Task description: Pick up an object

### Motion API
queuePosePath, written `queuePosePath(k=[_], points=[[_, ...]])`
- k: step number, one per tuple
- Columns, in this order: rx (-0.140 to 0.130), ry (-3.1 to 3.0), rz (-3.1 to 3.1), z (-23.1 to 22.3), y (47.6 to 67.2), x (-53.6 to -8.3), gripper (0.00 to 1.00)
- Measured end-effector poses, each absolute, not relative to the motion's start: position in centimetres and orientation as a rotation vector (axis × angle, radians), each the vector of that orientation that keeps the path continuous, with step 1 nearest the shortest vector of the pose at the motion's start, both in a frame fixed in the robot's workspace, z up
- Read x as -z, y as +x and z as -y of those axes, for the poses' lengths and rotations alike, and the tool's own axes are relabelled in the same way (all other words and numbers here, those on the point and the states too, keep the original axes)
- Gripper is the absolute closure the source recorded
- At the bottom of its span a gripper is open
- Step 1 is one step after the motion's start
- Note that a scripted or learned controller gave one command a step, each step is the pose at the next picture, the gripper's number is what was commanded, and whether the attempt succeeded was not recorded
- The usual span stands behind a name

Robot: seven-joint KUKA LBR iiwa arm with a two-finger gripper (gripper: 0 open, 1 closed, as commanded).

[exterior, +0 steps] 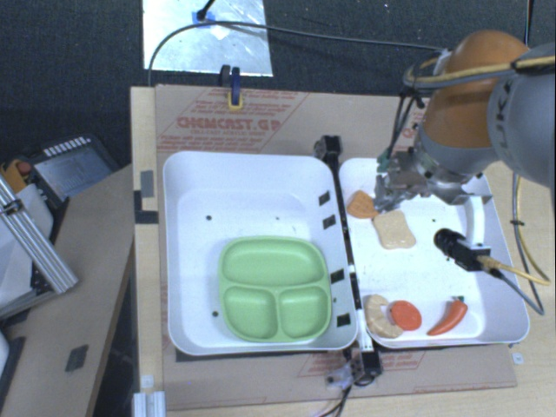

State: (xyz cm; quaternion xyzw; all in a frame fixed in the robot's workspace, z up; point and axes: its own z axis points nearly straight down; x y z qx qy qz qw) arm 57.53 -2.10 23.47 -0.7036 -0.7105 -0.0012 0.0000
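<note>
We see the tool [388, 189] low over the right bin [499, 259], just above a tan bread slice [393, 230], with an orange piece [360, 204] touching its left side. We cannot tell its state. Nearer us from the slice lie a tomato [405, 314], a pale shell-like piece [378, 313] and a chili [448, 316]. Left of the slice, the other bin [187, 189] holds a green tray [274, 287]. Beyond it, the board [230, 120] reads "CHEMCAST". The arm [486, 85] bends in from the right, wrist angled down.
</note>
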Motion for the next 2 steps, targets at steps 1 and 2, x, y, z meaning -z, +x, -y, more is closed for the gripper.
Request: queuePosePath(k=[1,2], points=[[0.004,-2.21,2.233,-3.0,58.1,-24.2,1.0],[0.004,-2.212,2.232,-8.3,58.1,-24.2,1.0]])
